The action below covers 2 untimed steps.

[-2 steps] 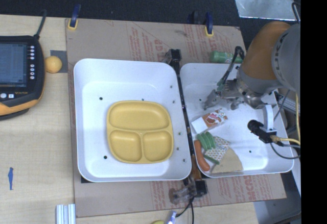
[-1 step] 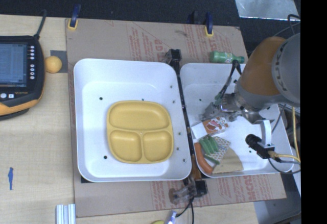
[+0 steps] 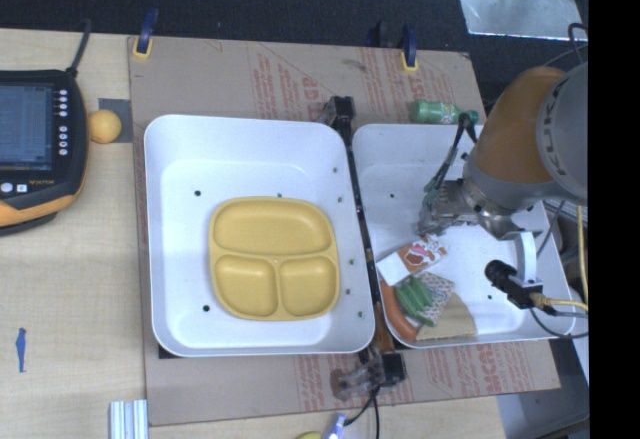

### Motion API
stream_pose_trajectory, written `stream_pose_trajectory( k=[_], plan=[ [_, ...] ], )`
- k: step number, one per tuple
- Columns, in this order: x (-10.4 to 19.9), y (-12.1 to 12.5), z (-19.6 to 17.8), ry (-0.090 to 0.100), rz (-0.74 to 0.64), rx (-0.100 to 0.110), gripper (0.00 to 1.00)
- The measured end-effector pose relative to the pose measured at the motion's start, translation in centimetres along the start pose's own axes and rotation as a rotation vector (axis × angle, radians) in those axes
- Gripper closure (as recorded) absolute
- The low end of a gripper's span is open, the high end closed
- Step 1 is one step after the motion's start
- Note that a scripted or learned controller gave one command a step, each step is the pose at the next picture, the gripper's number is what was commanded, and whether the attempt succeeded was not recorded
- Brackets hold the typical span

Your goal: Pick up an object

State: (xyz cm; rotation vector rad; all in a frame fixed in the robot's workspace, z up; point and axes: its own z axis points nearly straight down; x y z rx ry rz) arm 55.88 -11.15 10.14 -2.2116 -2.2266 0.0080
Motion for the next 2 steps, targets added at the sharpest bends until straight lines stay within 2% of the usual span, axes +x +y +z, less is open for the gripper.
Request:
stream_pose_trajectory(
  k=[1, 2],
  plan=[
    [0.0, 0.0, 0.0, 0.000, 0.000, 0.000, 0.00],
    [0.2, -3.0, 1.0, 0.000, 0.001, -0.003, 0.00]
  ],
)
